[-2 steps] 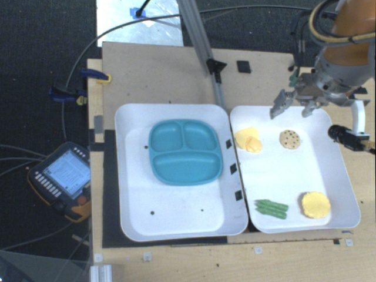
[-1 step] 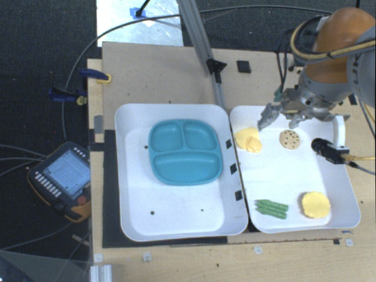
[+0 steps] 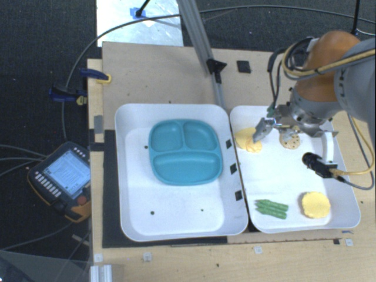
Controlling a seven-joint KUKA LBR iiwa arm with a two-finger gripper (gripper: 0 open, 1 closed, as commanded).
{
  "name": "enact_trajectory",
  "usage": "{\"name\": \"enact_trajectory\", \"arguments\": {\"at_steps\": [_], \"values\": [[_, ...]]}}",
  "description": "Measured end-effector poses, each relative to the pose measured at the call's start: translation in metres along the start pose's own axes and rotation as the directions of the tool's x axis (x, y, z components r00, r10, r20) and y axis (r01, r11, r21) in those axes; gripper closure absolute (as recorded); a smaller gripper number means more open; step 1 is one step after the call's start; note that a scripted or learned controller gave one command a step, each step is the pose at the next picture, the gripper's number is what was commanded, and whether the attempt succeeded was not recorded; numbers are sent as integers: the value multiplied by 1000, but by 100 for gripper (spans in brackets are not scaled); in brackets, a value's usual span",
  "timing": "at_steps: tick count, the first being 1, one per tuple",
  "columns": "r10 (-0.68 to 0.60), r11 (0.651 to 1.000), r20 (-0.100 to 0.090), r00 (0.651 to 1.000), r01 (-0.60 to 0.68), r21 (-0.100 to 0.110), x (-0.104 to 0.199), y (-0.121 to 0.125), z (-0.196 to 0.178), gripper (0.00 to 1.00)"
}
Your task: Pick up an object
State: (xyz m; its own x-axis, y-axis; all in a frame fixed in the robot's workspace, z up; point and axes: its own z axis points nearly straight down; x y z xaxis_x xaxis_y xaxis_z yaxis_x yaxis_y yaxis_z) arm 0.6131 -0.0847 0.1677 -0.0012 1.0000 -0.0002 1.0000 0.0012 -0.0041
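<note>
In the right bin point(image 3: 346, 216) several food items lie apart. A pale yellow piece point(image 3: 245, 141) sits by the bin's left wall, near the back. A round tan cookie point(image 3: 289, 140) lies just right of it. Green beans point(image 3: 271, 208) and a yellow round piece point(image 3: 315, 205) rest near the front edge. My gripper point(image 3: 261, 131) hangs low over the back of this bin, its tip at the right edge of the pale yellow piece, with the cookie just to its right. Nothing shows in its grasp.
The left bin point(image 3: 132, 216) holds a blue divided plate point(image 3: 185, 151). A grey pole point(image 3: 197, 28) slants over the bench at the back. A black cable connector point(image 3: 317, 164) hangs off the arm above the right bin's middle. A handheld pendant point(image 3: 61, 175) lies off the bench at left.
</note>
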Motion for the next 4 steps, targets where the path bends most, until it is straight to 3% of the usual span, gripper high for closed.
{"name": "enact_trajectory", "arguments": {"at_steps": [1,2,4], "values": [[0,1000,0,1000,0,0,-2,-10,56,0],[-1,1000,0,1000,1,-8,-2,-7,42,100],[-3,1000,0,1000,3,-11,1,5,-48,100]]}}
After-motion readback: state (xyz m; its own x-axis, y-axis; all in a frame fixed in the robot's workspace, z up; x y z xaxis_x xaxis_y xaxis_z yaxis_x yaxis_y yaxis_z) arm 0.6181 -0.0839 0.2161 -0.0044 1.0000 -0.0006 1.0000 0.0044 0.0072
